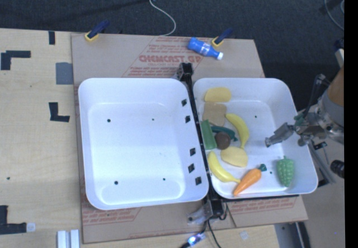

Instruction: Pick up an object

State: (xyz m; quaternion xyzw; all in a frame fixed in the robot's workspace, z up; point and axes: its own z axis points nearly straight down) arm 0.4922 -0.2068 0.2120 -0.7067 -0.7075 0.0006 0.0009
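From my remote seat I see the gripper (278,136) hanging over the right bin (279,91), at about three o'clock of that bin's floor, with the arm (330,124) coming in from the right edge. I cannot tell whether its fingers are apart or together; nothing shows between them.

The toys lie along the bin's nine o'clock side and its six o'clock end. At twelve o'clock sits a yellow lemon-like piece (217,94), with a tan block (214,112) just below it. A banana (239,127) curves down the middle, beside a brown round piece (222,140) and a green strip (207,135) against the left wall. A pale yellow lump (235,157) lies below them, touching a second banana (220,168) toward seven o'clock. An orange carrot (248,180) rests at six o'clock, and a green bumpy fruit (285,172) at five o'clock, near the gripper but apart from it.

The left bin (89,129) sits beside it. A blue bottle (204,48) lies on the board beyond the bins.
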